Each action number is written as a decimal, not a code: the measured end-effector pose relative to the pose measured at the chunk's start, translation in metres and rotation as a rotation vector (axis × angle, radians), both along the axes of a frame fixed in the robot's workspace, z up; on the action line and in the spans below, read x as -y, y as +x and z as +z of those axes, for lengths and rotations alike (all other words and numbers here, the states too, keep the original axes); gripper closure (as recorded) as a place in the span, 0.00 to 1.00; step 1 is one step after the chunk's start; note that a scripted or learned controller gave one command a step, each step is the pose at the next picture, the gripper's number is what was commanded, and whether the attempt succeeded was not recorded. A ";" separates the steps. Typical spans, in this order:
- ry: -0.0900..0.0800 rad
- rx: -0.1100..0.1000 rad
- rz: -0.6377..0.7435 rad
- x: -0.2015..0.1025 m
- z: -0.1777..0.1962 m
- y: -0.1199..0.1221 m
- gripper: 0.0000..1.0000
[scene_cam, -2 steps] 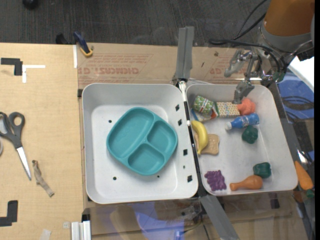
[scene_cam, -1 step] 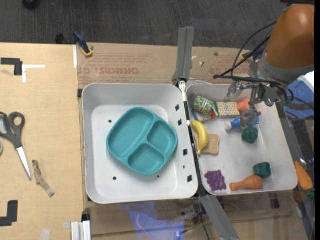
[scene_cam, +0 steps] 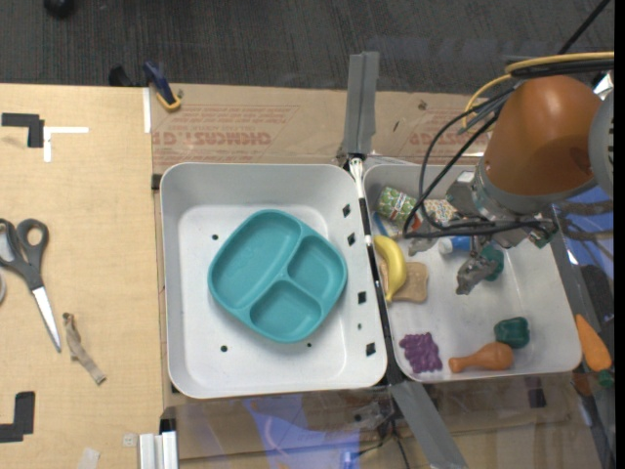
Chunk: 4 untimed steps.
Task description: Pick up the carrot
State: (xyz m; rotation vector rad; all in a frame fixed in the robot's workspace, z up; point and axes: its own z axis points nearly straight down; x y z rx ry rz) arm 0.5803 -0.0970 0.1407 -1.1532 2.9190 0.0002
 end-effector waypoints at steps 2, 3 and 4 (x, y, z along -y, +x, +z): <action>0.001 0.001 -0.651 -0.033 0.052 -0.019 0.00; 0.001 -0.002 -0.957 0.029 -0.027 -0.066 0.00; 0.001 0.000 -1.300 0.113 0.030 -0.076 0.00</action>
